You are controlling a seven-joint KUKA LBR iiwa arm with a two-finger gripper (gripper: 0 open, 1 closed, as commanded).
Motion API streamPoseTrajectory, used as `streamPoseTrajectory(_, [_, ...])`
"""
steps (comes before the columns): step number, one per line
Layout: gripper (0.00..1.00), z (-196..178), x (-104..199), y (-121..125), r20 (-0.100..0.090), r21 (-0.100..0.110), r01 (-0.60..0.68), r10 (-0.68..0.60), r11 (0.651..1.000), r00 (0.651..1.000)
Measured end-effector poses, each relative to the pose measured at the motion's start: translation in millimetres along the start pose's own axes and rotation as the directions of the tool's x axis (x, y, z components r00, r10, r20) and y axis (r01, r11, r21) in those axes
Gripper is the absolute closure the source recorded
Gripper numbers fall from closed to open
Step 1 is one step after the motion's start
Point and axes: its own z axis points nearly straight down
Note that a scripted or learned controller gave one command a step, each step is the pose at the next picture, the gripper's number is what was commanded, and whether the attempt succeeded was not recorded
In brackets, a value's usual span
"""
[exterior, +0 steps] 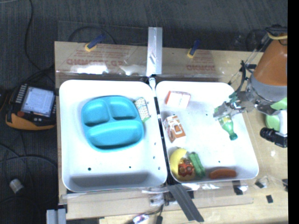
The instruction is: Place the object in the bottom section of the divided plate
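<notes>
The divided plate (112,122) is bright blue, with two small upper sections and one wide bottom section. It lies in the left bin (74,171). Right of the plate, in the right bin (247,162), the gripper (224,112) hovers just above a green bottle (228,126); whether it grips is unclear. Two white bins sit on a wooden bench (70,55) over dark carpet. Two small cartons (176,99) lie between plate and bottle.
</notes>
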Motion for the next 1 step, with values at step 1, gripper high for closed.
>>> streamPoseTrajectory(1, [1.0, -0.7, 76.7, -1.2, 0.001, 0.002, -0.111, 0.111, 0.994, 0.994])
